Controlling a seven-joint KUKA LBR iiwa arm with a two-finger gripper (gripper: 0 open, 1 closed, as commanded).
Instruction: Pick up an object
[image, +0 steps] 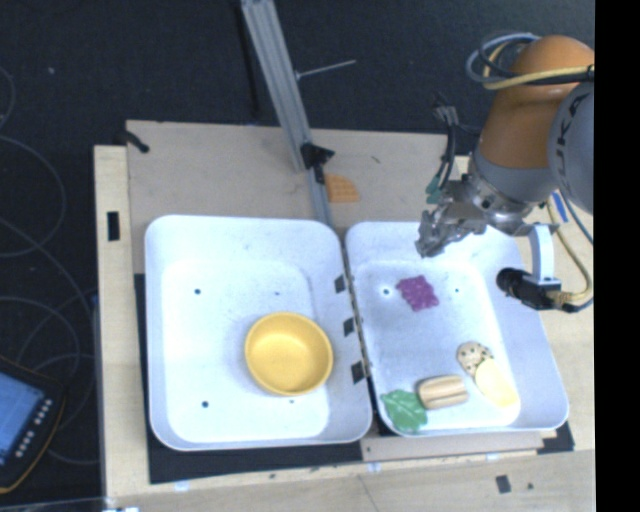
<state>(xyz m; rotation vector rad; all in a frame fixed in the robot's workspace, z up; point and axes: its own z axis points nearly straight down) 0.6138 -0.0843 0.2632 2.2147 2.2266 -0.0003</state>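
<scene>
Grey gripper (436, 240) above right bin (520, 300)

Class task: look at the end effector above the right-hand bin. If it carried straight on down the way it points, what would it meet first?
Probably the bare white floor of the right bin at its far end. The end effector hangs beyond the purple piece, which seems to lie nearer the camera, off that line. Depth is hard to judge from one view.

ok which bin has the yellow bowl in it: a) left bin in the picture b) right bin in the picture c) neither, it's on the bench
a: the yellow bowl sits inside the bin on the picture's left, while the purple piece and the other small items lie in the right one.
</scene>
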